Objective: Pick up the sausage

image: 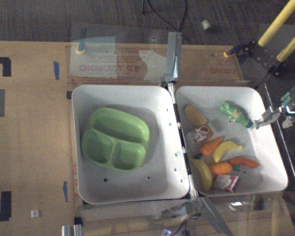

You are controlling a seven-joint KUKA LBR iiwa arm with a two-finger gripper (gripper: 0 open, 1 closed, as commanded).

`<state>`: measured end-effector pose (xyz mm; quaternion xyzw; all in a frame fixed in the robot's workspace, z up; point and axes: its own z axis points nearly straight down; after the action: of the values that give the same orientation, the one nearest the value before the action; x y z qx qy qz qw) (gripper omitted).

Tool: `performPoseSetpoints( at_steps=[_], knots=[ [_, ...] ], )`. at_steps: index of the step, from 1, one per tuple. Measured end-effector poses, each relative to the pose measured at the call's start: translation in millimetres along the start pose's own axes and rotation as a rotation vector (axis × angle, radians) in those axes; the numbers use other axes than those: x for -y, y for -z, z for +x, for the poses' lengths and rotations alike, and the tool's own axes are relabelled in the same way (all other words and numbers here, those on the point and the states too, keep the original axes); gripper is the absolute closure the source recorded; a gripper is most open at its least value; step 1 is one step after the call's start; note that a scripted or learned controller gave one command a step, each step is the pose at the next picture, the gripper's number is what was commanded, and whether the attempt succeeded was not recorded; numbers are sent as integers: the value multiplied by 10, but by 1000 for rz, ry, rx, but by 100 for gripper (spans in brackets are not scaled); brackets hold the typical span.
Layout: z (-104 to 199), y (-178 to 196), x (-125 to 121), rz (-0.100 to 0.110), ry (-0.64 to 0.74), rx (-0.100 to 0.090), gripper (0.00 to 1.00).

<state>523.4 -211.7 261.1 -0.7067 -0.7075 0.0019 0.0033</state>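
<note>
The sausage (244,162) is a short orange-red link lying flat near the front right of the right bin (273,173). An orange carrot (220,168) with a green tip touches its left end. My gripper (268,117) hangs at the right bin's right rim, beside the green bottle (234,113). It is well behind the sausage and apart from it, with nothing visibly in its grasp.
The right bin also holds a tan potato (195,116), a small carton (200,133), a second carrot (210,145), a banana (225,150), a yellow piece (202,173) and a red-white packet (225,182). A green divided plate (115,138) lies in the left bin (86,100).
</note>
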Motion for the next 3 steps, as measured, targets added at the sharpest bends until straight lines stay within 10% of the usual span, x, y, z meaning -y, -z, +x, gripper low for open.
performPoseSetpoints(
  at_steps=[1, 2, 3],
  knots=[
    [34, -1431, 415, 1, -194, -2, 0],
    [90, -1725, 383, -8, -490, -15, 0],
    [68, -1723, 380, -4, -452, -19, 0]
  ],
)
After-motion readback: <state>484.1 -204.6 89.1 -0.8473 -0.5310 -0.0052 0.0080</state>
